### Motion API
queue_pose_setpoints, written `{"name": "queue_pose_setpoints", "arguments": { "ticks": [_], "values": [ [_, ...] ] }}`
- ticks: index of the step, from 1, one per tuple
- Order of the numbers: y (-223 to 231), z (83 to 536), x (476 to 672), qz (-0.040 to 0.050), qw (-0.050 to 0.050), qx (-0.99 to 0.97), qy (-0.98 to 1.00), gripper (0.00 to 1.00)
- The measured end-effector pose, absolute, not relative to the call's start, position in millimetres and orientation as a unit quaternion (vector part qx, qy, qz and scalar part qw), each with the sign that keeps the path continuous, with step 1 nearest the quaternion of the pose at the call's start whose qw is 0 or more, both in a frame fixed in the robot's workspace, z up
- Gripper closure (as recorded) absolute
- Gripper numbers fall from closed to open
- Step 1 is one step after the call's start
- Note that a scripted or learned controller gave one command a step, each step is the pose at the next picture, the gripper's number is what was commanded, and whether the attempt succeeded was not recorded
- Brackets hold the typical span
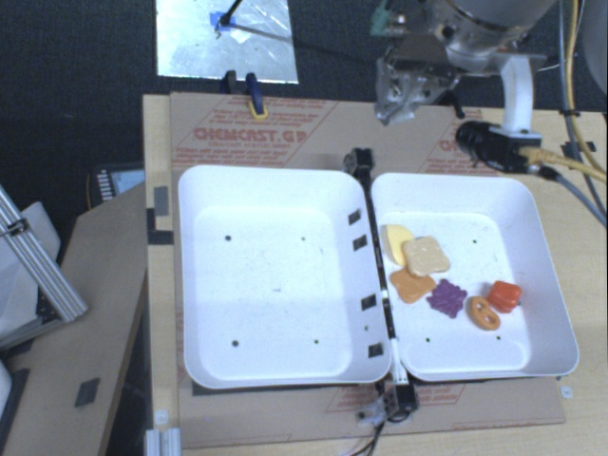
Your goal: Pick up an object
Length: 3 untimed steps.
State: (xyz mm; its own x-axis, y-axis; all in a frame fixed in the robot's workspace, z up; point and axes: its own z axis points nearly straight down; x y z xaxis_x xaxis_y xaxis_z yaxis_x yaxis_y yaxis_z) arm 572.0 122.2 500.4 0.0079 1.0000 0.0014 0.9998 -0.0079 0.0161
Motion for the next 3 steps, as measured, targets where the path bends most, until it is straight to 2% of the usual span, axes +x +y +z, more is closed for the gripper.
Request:
{"name": "queue_pose_setpoints", "arguments": {
  "ticks": [1, 2, 3],
  "values": [
    [162, 355, 572.8, -0.0053, -0.004, 0.705, 0.709, 1.0],
    [88, 487, 546.2, 0.0067, 0.006, 0.709, 0.705, 1.0],
    [156, 421, 525.6, -0.0011, -0.002, 0.704, 0.711, 1.0]
  ]
}}
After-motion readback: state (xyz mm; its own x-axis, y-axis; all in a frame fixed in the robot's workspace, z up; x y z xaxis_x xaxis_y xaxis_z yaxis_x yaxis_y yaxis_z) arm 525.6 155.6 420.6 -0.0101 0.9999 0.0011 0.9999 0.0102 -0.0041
